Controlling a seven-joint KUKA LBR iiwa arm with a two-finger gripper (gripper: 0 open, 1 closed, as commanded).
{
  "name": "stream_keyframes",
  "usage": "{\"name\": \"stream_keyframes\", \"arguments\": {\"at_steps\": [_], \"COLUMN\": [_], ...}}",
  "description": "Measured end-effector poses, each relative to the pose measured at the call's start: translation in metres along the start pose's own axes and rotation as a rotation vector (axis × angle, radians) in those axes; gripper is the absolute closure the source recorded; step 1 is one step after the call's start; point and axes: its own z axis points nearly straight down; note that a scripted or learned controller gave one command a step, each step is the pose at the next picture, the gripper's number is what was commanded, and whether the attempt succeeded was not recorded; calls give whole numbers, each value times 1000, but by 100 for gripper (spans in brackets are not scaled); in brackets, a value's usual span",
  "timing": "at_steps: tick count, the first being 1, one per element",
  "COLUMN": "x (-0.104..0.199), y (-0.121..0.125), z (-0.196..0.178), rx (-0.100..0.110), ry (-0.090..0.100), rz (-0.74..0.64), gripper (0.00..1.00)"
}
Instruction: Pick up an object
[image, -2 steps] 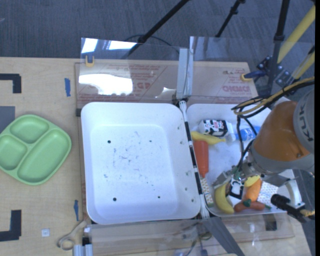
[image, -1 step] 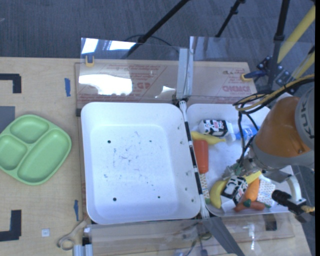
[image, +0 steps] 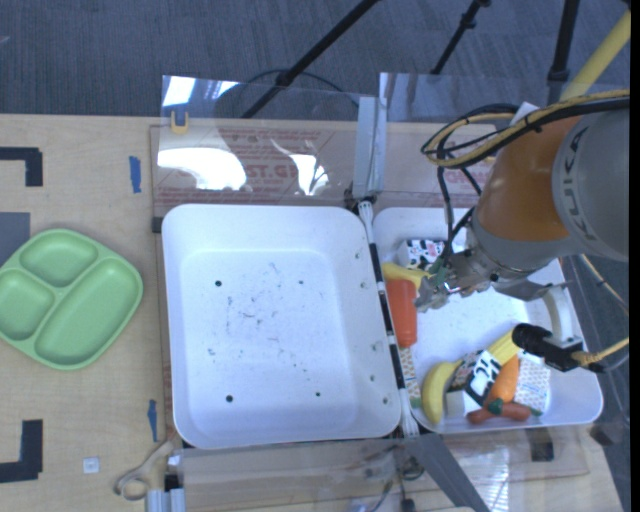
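I see the counter (image: 70, 160) carrying two white bins; the left bin (image: 270, 320) has only scuffs. My arm (image: 540, 190) hangs over the right bin (image: 580, 400). A green divided plate (image: 68, 297) sits well left. I cannot tell the pincer (image: 438, 285) state; it hovers just beside the orange cylinder (image: 402, 310). A banana (image: 436, 392) and carrot (image: 505, 385) lie near the bin's front.

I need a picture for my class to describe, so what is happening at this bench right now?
A grey and orange robot arm reaches in from the right over the right bin. Its gripper hangs low beside an orange block near that bin's left wall. A banana and a carrot lie nearer the front of that bin. A green divided plate sits on the bench to the left of the left bin.
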Motion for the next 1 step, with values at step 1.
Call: {"name": "stream_keyframes", "arguments": {"at_steps": [1], "x": [0], "y": [0], "z": [0], "rx": [1], "ry": [0], "rz": [0], "gripper": [0]}}
